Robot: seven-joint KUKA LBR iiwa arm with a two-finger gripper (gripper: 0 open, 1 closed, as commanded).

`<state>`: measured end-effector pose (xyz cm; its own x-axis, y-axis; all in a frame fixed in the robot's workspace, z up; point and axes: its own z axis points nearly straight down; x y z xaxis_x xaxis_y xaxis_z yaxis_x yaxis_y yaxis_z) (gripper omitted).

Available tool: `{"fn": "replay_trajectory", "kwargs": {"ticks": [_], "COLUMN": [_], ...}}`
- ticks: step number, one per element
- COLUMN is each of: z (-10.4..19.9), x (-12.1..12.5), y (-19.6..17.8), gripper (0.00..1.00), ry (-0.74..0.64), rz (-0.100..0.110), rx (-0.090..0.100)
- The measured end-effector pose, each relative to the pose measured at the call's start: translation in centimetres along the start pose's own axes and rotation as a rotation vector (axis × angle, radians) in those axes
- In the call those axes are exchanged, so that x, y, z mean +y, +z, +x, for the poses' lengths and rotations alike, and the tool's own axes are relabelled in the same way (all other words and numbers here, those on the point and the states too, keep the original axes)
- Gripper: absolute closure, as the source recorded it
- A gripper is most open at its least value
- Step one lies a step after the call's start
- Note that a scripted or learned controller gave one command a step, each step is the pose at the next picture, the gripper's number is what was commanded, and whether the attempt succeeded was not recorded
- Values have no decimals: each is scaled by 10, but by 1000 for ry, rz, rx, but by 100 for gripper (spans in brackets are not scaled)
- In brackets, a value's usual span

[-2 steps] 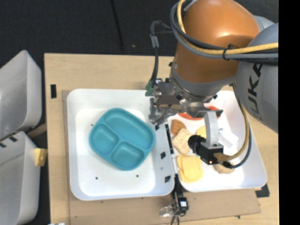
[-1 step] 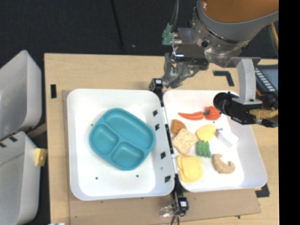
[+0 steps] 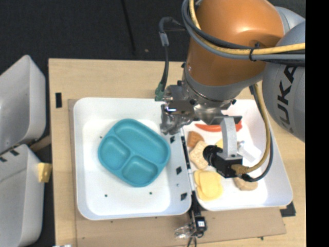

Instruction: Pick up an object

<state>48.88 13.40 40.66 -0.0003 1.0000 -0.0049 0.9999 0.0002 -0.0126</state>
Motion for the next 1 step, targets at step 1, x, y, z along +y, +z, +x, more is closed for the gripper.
{"fn": "replay_trajectory", "kwargs": {"ticks": [1], "z": [-1], "x": [2], "y": [-18], "gripper": [100], "ry": [-8], "rz": [-14], "rx": [3]}}
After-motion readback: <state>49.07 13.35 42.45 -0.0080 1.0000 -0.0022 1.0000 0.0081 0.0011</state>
